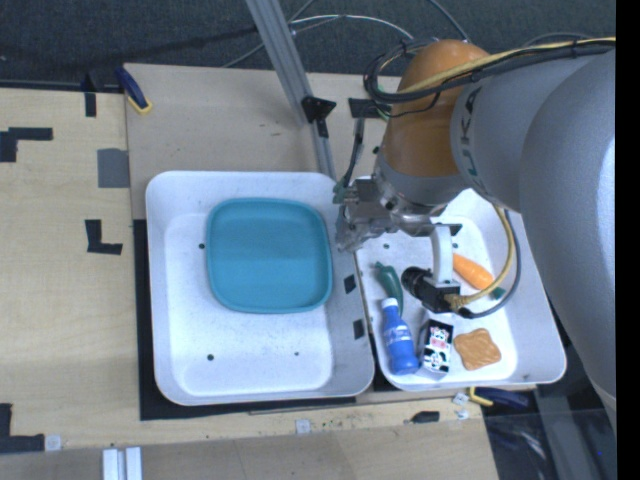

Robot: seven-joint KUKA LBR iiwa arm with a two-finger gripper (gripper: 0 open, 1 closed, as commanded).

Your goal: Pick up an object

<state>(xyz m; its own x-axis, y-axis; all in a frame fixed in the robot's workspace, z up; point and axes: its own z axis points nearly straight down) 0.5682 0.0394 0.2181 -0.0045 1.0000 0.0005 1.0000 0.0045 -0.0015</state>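
I see my tool [357,230] low at the left rim of the right bin [530,363], and I cannot tell its state; for a clean pick I would shift it right over the blue bottle [397,340] and descend straight, clear of the carrot [472,269] and cow-print box [436,346]. The left bin [180,363] carries a teal plate [268,255] on the pale wood surface [60,288], with cables beyond.

A plate [268,255] lies in the left bin [175,348]; a bottle [397,339] in the right bin [530,340].
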